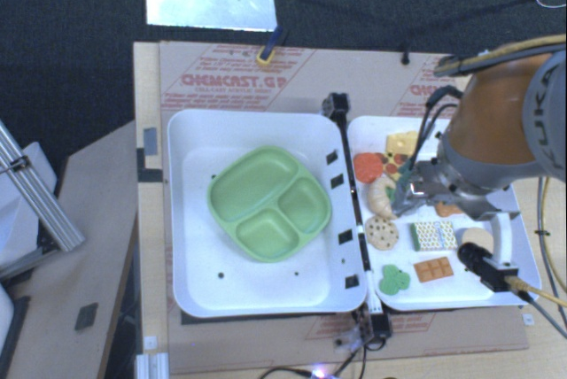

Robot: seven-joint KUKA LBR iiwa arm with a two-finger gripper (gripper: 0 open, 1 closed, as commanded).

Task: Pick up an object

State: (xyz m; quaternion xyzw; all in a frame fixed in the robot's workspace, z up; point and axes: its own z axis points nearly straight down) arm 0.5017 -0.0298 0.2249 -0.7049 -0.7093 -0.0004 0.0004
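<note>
The end effector (406, 191) hangs low in the right bin (523, 284); I cannot tell how it is set. Just beside it lies a pale peanut-shaped piece (381, 196), with a red tomato slice (368, 166) above and a cookie (382, 233) below. Farther out sit a dotted green block (433, 235), an orange waffle (433, 269) and green broccoli (394, 281). Well away, the left bin (190, 284) holds a green divided plate (269, 203).
</note>
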